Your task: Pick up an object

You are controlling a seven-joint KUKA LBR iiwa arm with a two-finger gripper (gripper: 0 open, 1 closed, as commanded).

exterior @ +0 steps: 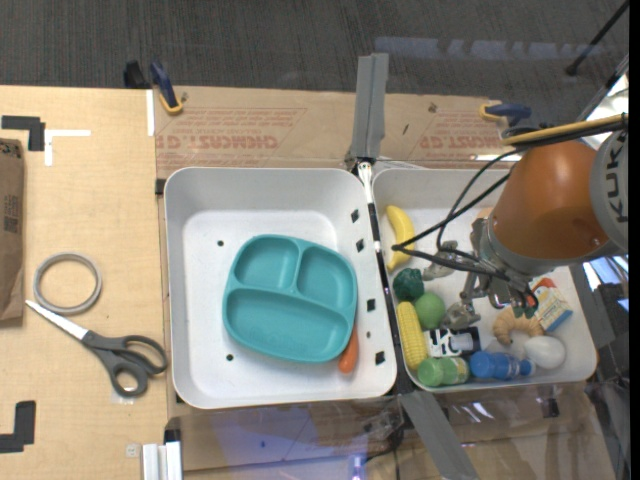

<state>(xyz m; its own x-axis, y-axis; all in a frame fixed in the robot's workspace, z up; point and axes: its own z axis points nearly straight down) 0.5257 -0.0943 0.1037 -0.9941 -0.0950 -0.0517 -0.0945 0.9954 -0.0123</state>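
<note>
My gripper (478,303) hangs low in the right bin (470,183), below the orange wrist band, over a clutter of small objects. Just left of it lie a green ball (429,310), a dark green piece (408,285) and a corn cob (409,334). A banana (399,230) rests along the bin's left wall. A black-and-white item (448,343), a green bottle (442,371), a blue bottle (498,367) and a white object (543,351) lie nearer the front edge. Cables and the wrist hide the fingertips.
The left bin (190,208) holds a teal divided plate (291,299) and an orange carrot (348,353) at its front right. Scissors (105,346) and a tape roll (67,281) lie on the bench at left. A grey divider (369,108) stands behind the bins.
</note>
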